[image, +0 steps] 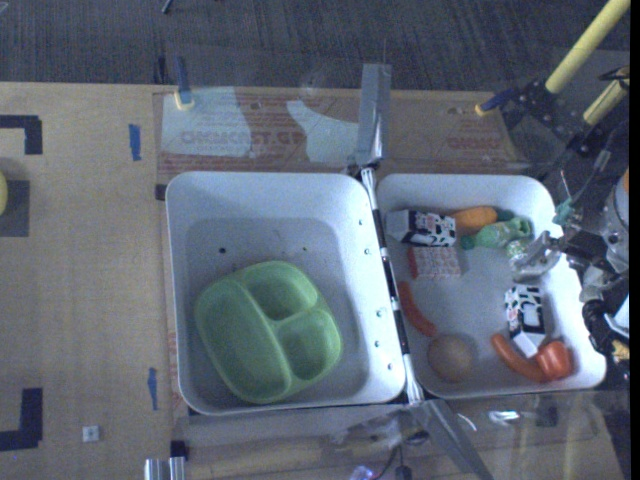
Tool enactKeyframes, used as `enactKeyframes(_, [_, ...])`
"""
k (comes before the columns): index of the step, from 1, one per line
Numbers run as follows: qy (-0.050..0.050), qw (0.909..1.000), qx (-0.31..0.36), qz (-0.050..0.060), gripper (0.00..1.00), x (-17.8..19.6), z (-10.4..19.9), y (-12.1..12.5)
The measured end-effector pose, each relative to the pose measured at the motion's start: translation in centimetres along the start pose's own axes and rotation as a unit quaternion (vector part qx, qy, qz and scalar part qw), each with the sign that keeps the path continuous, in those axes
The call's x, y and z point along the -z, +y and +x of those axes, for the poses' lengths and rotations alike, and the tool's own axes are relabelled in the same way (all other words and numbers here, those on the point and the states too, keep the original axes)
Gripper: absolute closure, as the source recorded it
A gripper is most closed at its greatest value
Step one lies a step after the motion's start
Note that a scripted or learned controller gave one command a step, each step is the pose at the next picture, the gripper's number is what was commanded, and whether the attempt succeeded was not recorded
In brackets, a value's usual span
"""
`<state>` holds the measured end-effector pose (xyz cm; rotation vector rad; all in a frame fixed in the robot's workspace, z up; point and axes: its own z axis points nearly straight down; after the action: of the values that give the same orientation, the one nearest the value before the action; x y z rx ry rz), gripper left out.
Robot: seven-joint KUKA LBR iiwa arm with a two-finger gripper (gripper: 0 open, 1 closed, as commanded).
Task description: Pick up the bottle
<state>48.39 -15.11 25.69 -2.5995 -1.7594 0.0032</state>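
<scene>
Near edge of right bin [590, 376]: orange carrot [530, 358], brown ball [451, 355], cow-print carton [526, 310]. Gripper [540, 251] at right rim, mid-depth; can't tell how far open, nothing seen in grasp. Bottle [500, 232], green, lies far side, just left of gripper, touching orange veg [474, 217]. Advice: shift left, align w/ bottle's narrow axis, drop centred on body, avoid veg.

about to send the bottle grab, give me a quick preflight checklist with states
1. Bottle located: ok, green, lying at the back of the right bin.
2. Gripper near bottle: ok, just to its right, over the bin.
3. Bottle free of clutter: not ok, carrot touches it and a carton lies close.
4. Fingers ready: cannot tell.
5. Bottle already held: cannot tell.
6. Tray out of the way: ok, in the left bin.
</scene>
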Motion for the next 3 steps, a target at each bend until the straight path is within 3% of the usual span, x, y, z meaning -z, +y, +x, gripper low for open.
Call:
enactKeyframes(1, [0.000, 0.9790, -0.204, 0.001, 0.00, -10.8, 2.6, 4.7])
enactKeyframes(2, [0.004, 0.9530, -0.303, -0.009, 0.00, -14.4, 2.5, 3.4])
enactKeyframes(3, [0.003, 0.9534, -0.302, -0.006, 1.00, -13.5, 2.5, 3.2])
